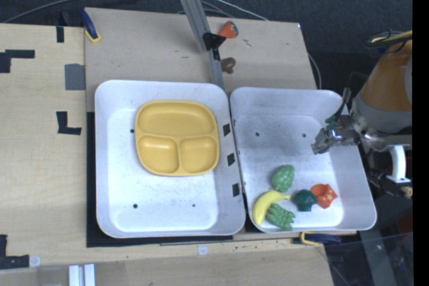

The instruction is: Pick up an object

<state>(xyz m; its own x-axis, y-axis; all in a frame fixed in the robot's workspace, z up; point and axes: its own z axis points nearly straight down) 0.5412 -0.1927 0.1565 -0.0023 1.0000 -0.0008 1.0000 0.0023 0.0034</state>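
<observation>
The right bin (268, 107) holds a cluster of toy foods near its front: a light green leafy piece (283, 177), a yellow banana (263, 203), a bright green piece (280, 216), a dark green piece (303, 199) and a red-orange piece (324, 195). My gripper (323, 142) hangs over the right side of that bin, above and behind the toys, with nothing seen between its fingers. The grey arm with its orange band (389, 87) reaches in from the right.
The left bin (114, 144) carries a yellow three-compartment plate (177, 137). A grey pole (191, 3) slants down to the bins' back edge, with a small orange item (229, 29) beside it. Cables run behind the bench.
</observation>
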